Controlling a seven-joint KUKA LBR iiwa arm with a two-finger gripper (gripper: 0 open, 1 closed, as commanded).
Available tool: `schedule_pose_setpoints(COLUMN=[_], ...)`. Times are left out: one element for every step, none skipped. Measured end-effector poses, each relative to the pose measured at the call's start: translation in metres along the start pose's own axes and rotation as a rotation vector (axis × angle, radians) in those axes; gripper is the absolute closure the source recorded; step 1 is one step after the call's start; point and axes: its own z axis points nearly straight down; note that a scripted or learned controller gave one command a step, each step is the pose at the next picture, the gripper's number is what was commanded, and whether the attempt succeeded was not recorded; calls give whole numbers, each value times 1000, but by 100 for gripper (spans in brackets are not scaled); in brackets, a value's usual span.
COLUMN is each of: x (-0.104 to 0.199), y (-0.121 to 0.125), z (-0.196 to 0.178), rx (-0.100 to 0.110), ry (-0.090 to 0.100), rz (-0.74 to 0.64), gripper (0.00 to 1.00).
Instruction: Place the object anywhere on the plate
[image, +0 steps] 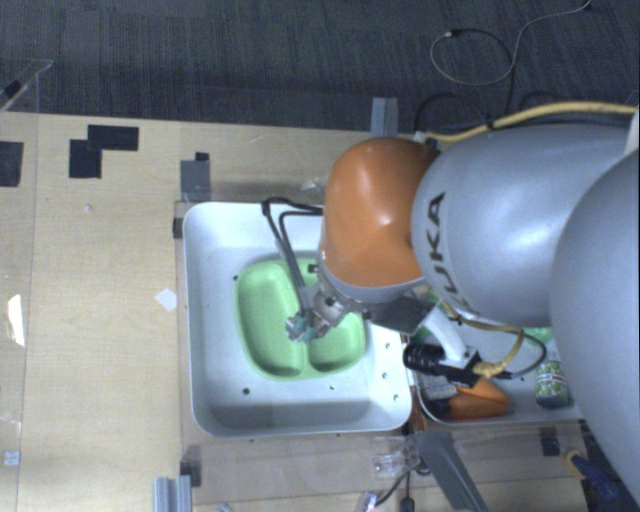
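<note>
Lighting: even, moderately bright, overhead and diffuse. Broad soft highlights on the grey arm (530, 230) and its orange band (375, 210); no clipped glare there. White bin (215, 300) reads bright, slightly washed at its left wall. Small pale glints on the worktop (100, 330) near the left edge. Soft shadow under the arm darkens the right half of the green plate (270, 325). Dark floor at top is underexposed, with faint texture. Frame is low resolution, mildly soft overall; the tool (305, 325) is smeared, fine detail lost. Arm nearest the lens is out of focus.
</note>
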Motion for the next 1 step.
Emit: schedule_pose_setpoints(x=[0], y=[0], z=[0], rx=[0], ry=[0], rz=[0], gripper=[0])
